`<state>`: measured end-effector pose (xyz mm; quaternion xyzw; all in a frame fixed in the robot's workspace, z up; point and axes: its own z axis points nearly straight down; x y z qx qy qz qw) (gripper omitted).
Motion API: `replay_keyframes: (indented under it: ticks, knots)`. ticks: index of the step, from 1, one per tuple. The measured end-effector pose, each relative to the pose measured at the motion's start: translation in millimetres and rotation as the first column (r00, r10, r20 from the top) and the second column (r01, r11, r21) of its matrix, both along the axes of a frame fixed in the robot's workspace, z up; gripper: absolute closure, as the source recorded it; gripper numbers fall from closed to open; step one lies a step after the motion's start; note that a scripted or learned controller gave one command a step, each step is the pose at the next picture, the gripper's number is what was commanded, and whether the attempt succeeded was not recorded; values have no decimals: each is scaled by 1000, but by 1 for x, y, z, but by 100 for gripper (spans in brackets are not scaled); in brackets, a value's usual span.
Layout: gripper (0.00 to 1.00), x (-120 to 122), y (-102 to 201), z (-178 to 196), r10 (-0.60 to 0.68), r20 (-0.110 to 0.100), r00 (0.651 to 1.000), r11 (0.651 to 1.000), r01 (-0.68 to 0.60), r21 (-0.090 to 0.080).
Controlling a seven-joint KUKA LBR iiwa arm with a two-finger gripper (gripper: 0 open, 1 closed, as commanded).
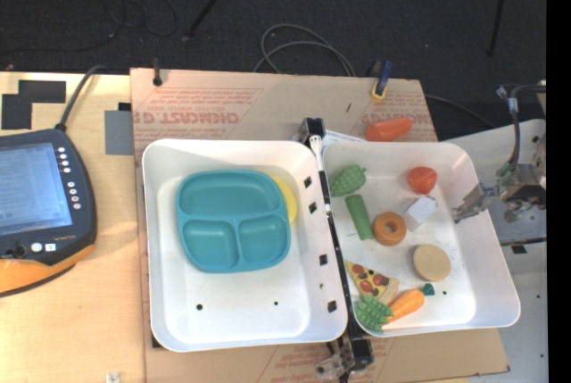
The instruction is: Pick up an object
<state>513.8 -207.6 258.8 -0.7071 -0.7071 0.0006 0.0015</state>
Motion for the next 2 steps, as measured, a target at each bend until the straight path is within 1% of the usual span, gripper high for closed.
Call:
replay_keyframes:
  ticks: [1,2]
  knots:
    - [0,-40,10,-178,-1,-4,1000,1000,1,1]
    - [100,-38,7,-161,-6,2,1000,1000,6,0]
